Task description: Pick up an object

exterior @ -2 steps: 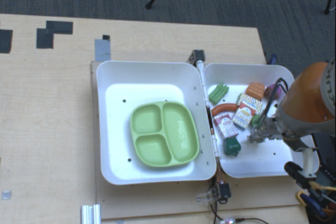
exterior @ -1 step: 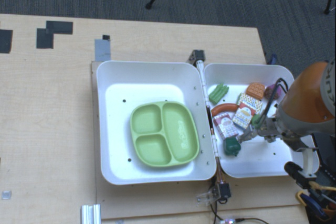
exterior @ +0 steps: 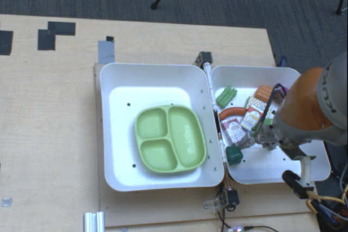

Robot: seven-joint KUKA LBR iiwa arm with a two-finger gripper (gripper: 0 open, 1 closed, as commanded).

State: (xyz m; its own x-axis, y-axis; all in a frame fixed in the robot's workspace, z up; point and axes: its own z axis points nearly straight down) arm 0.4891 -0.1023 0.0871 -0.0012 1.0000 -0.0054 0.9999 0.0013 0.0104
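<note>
The right bin (exterior: 255,171) holds a heap of small items. A light green piece (exterior: 225,96) lies at its back left, with a red curved piece (exterior: 234,112) just in front of it. A white and red carton (exterior: 252,116) and an orange textured item (exterior: 265,92) sit beside them. A printed packet (exterior: 232,129) and a dark green block (exterior: 234,156) lie by the bin's left wall. My gripper (exterior: 254,137) is down inside this bin, just right of the packet and below the carton. The orange and grey wrist (exterior: 304,108) hides most of it.
The left bin (exterior: 117,117) carries a light green plate (exterior: 170,138) with three compartments. A black post (exterior: 204,57) stands at the back between the bins. The arm's body covers the right side of the right bin. Wooden bench surface spreads to the left.
</note>
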